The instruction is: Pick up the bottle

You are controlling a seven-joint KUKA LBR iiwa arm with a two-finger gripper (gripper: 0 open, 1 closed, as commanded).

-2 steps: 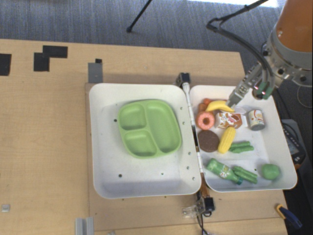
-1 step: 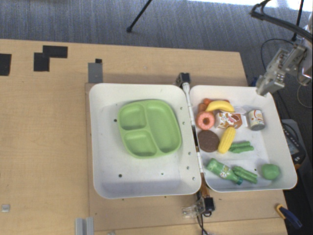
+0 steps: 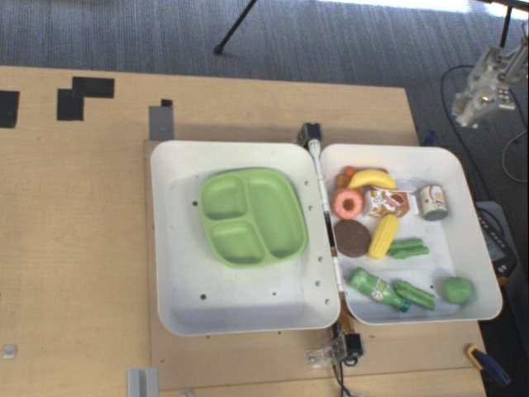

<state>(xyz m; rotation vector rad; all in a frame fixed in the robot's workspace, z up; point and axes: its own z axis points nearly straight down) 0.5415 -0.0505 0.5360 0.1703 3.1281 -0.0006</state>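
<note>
1. Nearest the camera, along the front wall of the right white bin (image 3: 488, 300), the green bottle (image 3: 376, 288) lay on its side, its label facing up. It sat at the bin's front left, close to the divider between the two bins.
2. Just beside the bottle on its right lay a second green item (image 3: 415, 295), and further right a green ball (image 3: 457, 289) rested in the front right corner.
3. In the middle of the right bin lay a green pod (image 3: 407, 249), a yellow corn cob (image 3: 383, 234) and a brown round cookie (image 3: 353, 237), the cob touching the cookie's right edge.
4. Toward the back of the same bin were a pink doughnut (image 3: 347, 203), a small printed carton (image 3: 387, 203), a tin can (image 3: 431, 201) on its side and a banana (image 3: 371, 178).
5. The left white bin (image 3: 178, 304) held a green divided plate (image 3: 252, 216) with three compartments, set near its centre.
6. Both bins stood side by side on the light wooden surface (image 3: 74, 246).
7. Farthest away, at the upper right over the grey floor (image 3: 347, 40), the gripper (image 3: 483, 93) appeared pale and blurred, well apart from the bottle; whether it was spread or closed could not be told.
</note>
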